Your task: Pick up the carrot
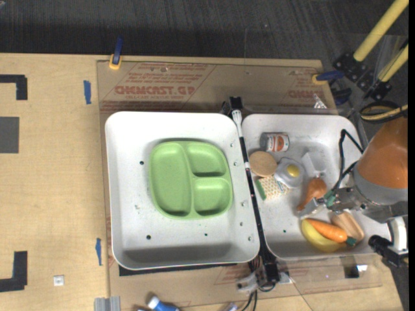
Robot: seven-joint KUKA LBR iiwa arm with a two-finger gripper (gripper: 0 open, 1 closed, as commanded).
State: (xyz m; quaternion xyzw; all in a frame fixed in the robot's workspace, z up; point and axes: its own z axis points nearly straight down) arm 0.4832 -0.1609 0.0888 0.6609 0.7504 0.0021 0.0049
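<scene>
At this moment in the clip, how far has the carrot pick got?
Done: the arm has reached over the right bin, and the gripper sits low among the items beside the banana. In hand: nothing that can be confirmed; the carrot lies on the banana, apparently not lifted. Left: close on the carrot and raise it. The green plate in the left bin is uninvolved.

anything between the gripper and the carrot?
Nothing. In the camera view the gripper sits just above the carrot, which lies across the banana; a short stretch of bare white bin floor separates them.
</scene>
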